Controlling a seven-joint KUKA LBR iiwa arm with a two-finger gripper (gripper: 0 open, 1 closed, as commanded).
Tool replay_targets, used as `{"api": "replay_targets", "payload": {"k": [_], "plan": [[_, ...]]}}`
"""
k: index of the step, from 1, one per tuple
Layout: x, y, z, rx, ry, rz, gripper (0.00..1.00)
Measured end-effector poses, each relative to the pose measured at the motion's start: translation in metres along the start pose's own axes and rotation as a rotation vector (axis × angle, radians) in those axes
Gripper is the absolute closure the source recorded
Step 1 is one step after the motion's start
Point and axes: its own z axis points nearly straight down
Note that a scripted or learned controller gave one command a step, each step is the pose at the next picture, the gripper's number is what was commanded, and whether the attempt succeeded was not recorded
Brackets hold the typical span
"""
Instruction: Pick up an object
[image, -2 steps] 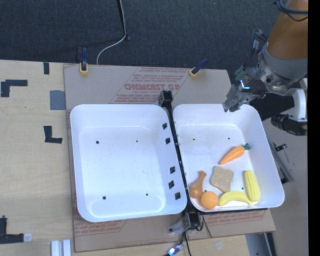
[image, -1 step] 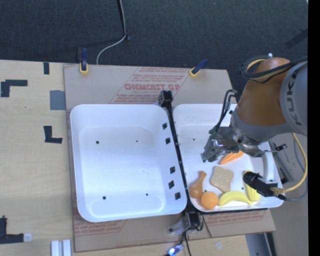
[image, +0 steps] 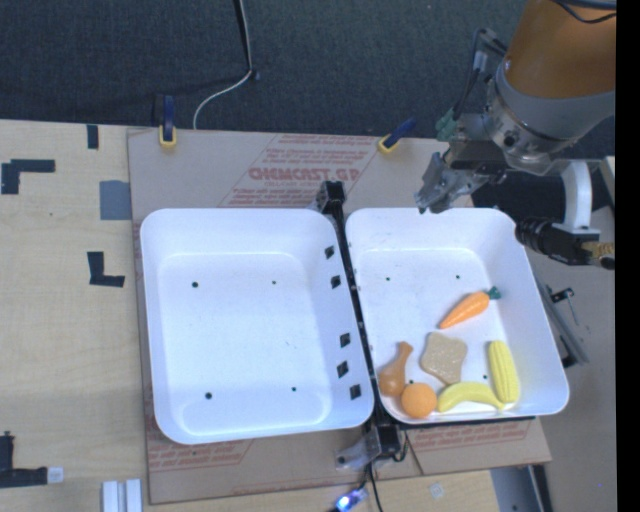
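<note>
The right bin (image: 400, 250) holds several toy foods at its near right corner: a carrot (image: 465, 310), a slice of bread (image: 443, 357), a corn cob (image: 503, 372), a banana (image: 468, 397), an orange ball (image: 418, 401) and a brown drumstick (image: 396, 372). My gripper (image: 438, 192) hangs raised over the far rim of the right bin, well away from the foods. I see no object on it.
The left bin (image: 240, 320) lies beside the right one, with a black divider strip (image: 343, 290) between them. Both rest on a cardboard sheet (image: 290, 170). A dark fixture (image: 560, 240) sticks out at the right of the right bin.
</note>
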Motion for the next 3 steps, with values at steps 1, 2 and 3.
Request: {"api": "replay_targets", "payload": {"k": [1, 2, 3], "plan": [[0.031, -0.013, -0.116, 0.006, 0.001, 0.002, 1.0], [0.092, -0.056, -0.127, 0.018, 0.001, 0.0, 1.0], [0.131, -0.074, -0.126, 0.022, 0.0, 0.002, 1.0]]}}
